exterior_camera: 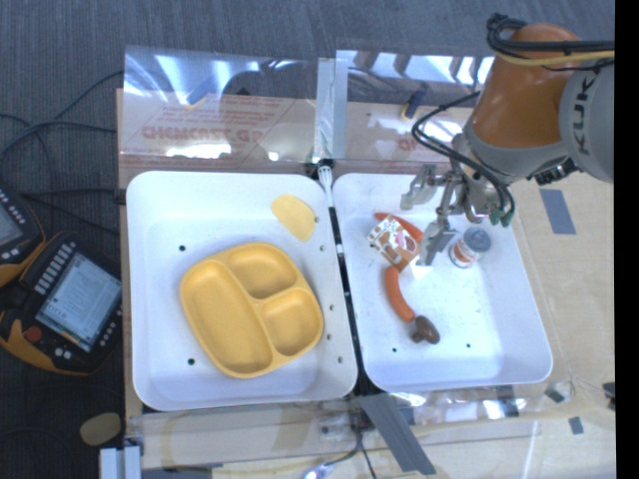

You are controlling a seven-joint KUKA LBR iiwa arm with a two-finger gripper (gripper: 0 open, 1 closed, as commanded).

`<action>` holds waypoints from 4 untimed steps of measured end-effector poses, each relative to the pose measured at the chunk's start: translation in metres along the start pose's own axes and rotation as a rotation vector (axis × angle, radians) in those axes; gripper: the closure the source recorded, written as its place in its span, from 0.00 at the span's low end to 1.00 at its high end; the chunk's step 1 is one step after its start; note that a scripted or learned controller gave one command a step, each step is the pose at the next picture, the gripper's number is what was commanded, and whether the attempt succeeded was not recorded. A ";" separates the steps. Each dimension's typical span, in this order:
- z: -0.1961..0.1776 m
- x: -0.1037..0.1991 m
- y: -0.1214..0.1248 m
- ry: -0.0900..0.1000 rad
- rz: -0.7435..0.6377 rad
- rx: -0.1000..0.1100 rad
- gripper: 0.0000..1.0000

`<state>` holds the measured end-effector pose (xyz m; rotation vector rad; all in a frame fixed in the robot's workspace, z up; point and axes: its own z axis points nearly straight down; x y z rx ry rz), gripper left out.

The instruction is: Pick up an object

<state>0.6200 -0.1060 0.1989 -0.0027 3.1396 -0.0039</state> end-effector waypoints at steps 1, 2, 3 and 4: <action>0.076 0.002 -0.001 -0.025 0.368 -0.002 0.00; 0.106 0.016 0.002 -0.023 0.642 -0.003 0.00; 0.094 0.015 0.002 -0.027 0.640 0.000 1.00; 0.009 0.030 0.093 -0.013 0.643 0.003 1.00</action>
